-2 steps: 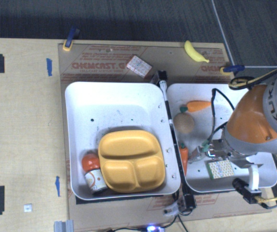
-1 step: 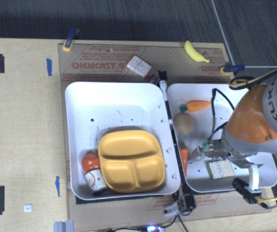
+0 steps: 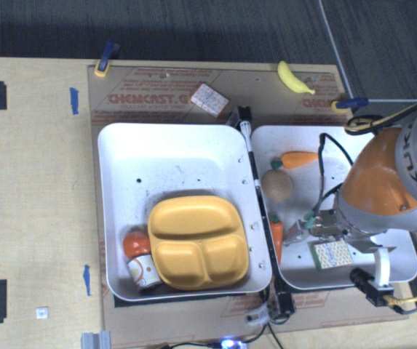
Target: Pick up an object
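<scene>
I see the arm [image 3: 383, 180] low in the right bin [image 3: 404, 267] | gripper [image 3: 306, 227] near a small carrot [image 3: 276, 237], lower centre | grip state: I cannot tell.

- Two bins sit side by side on the bench; the left bin [image 3: 113, 195] and the right bin [image 3: 295, 140] touch along their shared edge
- In the left bin, a compartment tray [image 3: 196, 240] lies toward the near side; a can [image 3: 143, 269] lies at its left, tucked against the near-left corner; a round thing [image 3: 135, 243] sits just behind the can
- In the right bin, a carrot [image 3: 300, 159] lies at the far side; a ball [image 3: 276, 185] sits just before it, near the left wall; a second carrot [image 3: 276, 238] lies along that wall, nearer still
- The arm [image 3: 383, 184] reaches in from the right, over the right bin; a patterned card [image 3: 332, 254] lies under its wrist, toward the near side
- Behind the bins, on the board, a banana [image 3: 294, 78] lies at the right; a small packet [image 3: 208, 99] lies behind the left bin
</scene>
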You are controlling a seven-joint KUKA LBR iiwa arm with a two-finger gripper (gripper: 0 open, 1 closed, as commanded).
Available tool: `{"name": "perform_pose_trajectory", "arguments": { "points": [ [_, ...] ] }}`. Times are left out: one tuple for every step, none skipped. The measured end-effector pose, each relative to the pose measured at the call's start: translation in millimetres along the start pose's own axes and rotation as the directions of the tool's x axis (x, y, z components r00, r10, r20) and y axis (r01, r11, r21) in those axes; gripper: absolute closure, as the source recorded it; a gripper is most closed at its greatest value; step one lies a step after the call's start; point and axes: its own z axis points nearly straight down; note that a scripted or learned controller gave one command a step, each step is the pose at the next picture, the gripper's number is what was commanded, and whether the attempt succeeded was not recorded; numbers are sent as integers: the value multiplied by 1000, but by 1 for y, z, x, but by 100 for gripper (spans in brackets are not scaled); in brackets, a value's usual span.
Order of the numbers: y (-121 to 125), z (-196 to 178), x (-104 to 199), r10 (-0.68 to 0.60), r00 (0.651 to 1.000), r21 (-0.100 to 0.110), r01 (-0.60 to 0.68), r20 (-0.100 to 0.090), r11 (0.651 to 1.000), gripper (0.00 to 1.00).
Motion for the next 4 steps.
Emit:
{"name": "perform_pose_trajectory", "arguments": {
  "points": [
    [0,0,0,0,1000,0,0,0,1000,0],
    [0,0,-1,-1,1000,0,1,-1,1000,0],
    [0,0,0,0,1000,0,0,1,1000,0],
    [0,0,0,-1,1000,0,1,0,1000,0]
  ]
}}
